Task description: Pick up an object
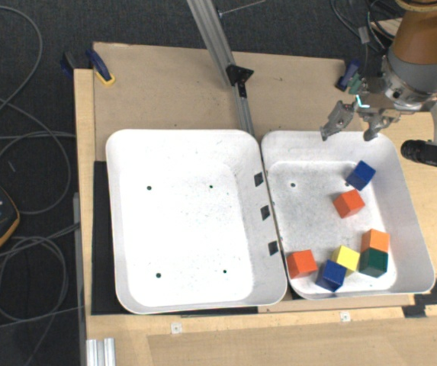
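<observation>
Blocks waiting in the right bin, fingers spread and empty

Gripper (pixel 351 124) hovered over the right bin's (pixel 409 227) far rim, at about twelve o'clock of that bin, its fingers (pixel 334 128) splayed wide with nothing between them. Closest to it lay the blue block (pixel 361 174), with a red block (pixel 348 203) just beside it toward six o'clock. The rest clustered along the near wall: an orange-red block (pixel 302 262), a second blue block (pixel 330 274), a yellow block (pixel 347 258), and an orange block (pixel 375 241) touching a green one (pixel 373 261). Such cubes were probably light, rigid and not fragile, though smooth-faced and liable to slip or twist. The blue block stood apart; squeezing two opposite flat faces, not corners, looked safest
</observation>
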Motion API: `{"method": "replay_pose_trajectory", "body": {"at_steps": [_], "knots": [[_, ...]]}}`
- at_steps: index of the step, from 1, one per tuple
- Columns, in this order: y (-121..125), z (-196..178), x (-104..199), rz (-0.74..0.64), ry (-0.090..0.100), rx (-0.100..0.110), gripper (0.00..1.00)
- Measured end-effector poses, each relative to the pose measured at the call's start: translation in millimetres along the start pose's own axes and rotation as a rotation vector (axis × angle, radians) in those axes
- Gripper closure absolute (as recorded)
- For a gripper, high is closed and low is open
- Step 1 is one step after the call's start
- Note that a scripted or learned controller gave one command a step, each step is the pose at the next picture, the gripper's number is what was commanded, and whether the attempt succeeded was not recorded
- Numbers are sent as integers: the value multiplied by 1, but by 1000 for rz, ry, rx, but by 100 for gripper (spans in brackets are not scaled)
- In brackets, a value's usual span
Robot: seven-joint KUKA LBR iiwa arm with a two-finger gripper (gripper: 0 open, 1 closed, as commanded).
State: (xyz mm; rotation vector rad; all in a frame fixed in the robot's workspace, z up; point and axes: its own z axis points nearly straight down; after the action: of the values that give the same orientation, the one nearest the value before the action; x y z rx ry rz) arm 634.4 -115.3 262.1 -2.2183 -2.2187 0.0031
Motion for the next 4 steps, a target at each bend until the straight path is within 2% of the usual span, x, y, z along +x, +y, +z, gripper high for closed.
{"method": "replay_pose_trajectory", "body": {"at_steps": [1, 2, 4], "knots": [[1, -2, 0, 0, 0, -4, 0], [7, 49, 8, -1, 0, 2, 0], [-8, 146, 12, 1, 0, 3, 0]]}}
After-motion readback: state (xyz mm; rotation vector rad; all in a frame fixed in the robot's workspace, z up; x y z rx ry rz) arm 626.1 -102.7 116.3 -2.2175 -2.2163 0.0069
